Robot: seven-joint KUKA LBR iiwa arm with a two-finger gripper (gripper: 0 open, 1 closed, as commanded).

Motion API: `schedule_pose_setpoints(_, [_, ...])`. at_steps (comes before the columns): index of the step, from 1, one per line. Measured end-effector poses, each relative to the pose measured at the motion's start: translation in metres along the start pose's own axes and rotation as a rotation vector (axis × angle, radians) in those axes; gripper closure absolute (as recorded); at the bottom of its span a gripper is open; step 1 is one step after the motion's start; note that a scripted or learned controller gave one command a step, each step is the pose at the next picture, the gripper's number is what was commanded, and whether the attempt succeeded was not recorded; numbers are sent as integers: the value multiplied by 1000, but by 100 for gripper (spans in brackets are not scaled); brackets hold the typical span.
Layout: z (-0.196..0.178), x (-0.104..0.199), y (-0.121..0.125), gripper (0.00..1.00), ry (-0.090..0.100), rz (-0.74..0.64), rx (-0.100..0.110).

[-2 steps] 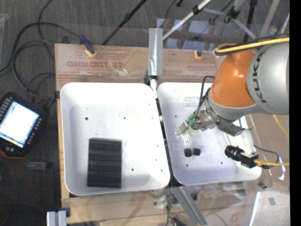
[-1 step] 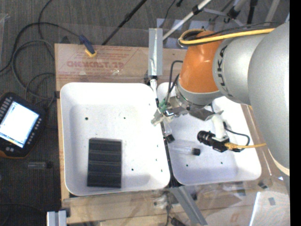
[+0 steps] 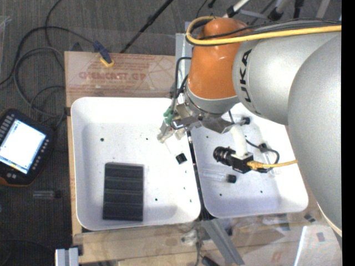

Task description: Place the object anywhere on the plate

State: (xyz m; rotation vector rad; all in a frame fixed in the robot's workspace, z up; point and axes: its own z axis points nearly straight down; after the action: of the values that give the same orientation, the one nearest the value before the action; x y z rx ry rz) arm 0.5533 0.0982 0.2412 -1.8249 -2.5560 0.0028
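**Operator:** Report the layout with reference to the left bin (image 3: pixel 94 121), largest item first.

**Arm:** 1. My arm (image 3: pixel 266 82) reached in from the right of the left bin and crossed above the right bin (image 3: pixel 277 198), which stood directly against the left bin's right wall.
2. The left bin itself was a shallow white tray.
3. The black ribbed plate (image 3: pixel 123 192) lay flat on the left bin's floor, in its lower-left area as the camera saw it, clear of the walls.
4. A handheld pendant (image 3: pixel 21 148) with a lit screen lay outside the left bin, beyond its left wall.

**Operator:** State the gripper position and condition.

**Arm:** My gripper (image 3: pixel 165 133) hung over the left bin's upper-right area, near the right wall. I could not tell whether it was open or closed, and nothing could be seen held in it.

**Operator:** Locate the object.

**Arm:** The small black block (image 3: pixel 181 158) rested on the left bin's floor, just beside the right wall, below my gripper in the view and apart from it. It was well apart from the plate. A smaller black piece (image 3: pixel 231 178) lay past the left bin's right wall, in the right bin.
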Motion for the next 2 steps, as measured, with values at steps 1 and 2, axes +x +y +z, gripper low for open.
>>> schedule_pose_setpoints(1, [17, 64, 32, 100, -1, -28, 2])
schedule_pose_setpoints(2, [25, 144, -25, 100, 1, -266, 2])
